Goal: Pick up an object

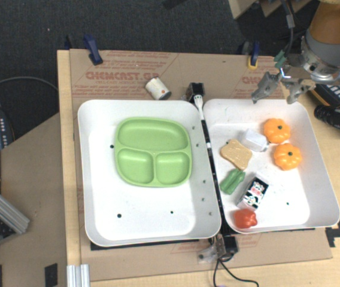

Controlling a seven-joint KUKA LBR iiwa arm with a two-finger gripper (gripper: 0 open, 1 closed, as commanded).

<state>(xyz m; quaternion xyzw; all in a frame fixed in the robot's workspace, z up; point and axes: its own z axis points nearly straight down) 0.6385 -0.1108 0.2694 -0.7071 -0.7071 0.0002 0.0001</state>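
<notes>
My gripper [279, 89] hangs open above the far rim of the right bin [319, 178], its two fingers spread wide with nothing between them. In that bin lie two small orange pumpkins [276, 130] [287, 156], a white block [255, 140], a tan slice of toast [236, 153], a green pickle-like piece [231, 180], a small black-and-white carton [254, 194] and a red piece [245, 219]. All of them sit nearer the camera than the gripper, and none touches it.
The left bin [98, 202] holds a green three-part plate [153, 151]. A white cylinder [157, 88] lies on the cardboard behind the bins. Blue clamps [92, 49] [253, 54] grip the board's far edge. A black divider [206, 142] runs between the bins.
</notes>
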